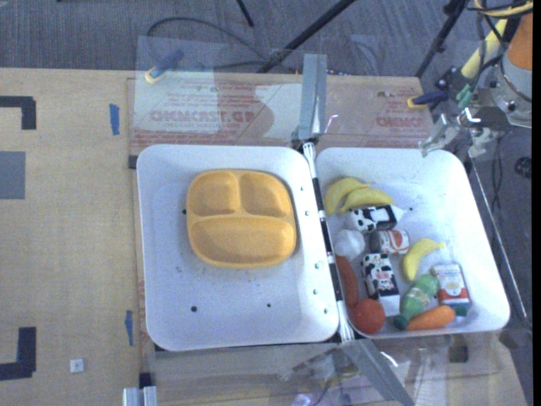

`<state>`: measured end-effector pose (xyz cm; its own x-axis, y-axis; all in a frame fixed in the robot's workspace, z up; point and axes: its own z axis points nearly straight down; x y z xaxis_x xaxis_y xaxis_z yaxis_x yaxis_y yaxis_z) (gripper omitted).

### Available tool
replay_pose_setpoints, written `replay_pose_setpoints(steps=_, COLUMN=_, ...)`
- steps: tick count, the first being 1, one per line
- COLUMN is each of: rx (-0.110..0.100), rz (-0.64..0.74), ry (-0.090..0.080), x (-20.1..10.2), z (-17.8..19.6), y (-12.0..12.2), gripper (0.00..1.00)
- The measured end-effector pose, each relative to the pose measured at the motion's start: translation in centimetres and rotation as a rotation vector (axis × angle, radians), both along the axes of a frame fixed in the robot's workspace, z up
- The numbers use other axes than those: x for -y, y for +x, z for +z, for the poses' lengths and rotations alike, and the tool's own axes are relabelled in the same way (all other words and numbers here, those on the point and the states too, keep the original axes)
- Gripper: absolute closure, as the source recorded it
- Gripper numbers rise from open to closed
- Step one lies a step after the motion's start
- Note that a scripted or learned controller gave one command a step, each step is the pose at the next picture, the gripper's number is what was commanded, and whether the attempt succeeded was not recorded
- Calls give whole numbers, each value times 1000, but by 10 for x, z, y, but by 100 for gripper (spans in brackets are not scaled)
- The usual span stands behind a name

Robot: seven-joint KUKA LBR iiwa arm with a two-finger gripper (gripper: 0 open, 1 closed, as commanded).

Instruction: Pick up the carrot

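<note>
The orange, tapered carrot (431, 318) lies in the near right corner of the right-hand shallow white bin (479, 231), against the near wall, with its green top end (401, 320) pointing left. Just above it are a green pear-shaped piece (420, 293) and a small carton with a red and green label (451, 283); to its left sits a round red tomato-like piece (368, 315). Further up the same bin lie a bunch of yellow bananas (357, 195), a single yellow banana (420, 255) and two black-and-white cow-patterned cartons (378, 273). The left-hand white bin (165, 286) holds an upturned yellow divided plate (241, 217). Both bins rest on the wooden table (68, 227). The end effector (461, 129) hangs above the far right corner of the right bin, well apart from the carrot; whether its fingers are spread or closed cannot be told, and nothing is seen in its grasp.
</note>
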<state>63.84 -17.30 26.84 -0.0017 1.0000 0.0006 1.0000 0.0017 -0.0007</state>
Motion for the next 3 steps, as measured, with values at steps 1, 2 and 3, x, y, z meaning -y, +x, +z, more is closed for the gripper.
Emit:
replay_pose_setpoints(steps=1, rx=1, rz=-71, ry=0, x=-34, z=-169, y=14, gripper=0)
replay_pose_setpoints(steps=2, rx=4, rz=-70, ry=-1, x=-35, z=-158, y=15, gripper=100)
replay_pose_setpoints(steps=3, rx=2, rz=-442, ry=-2, x=-72, z=109, y=29, gripper=100)
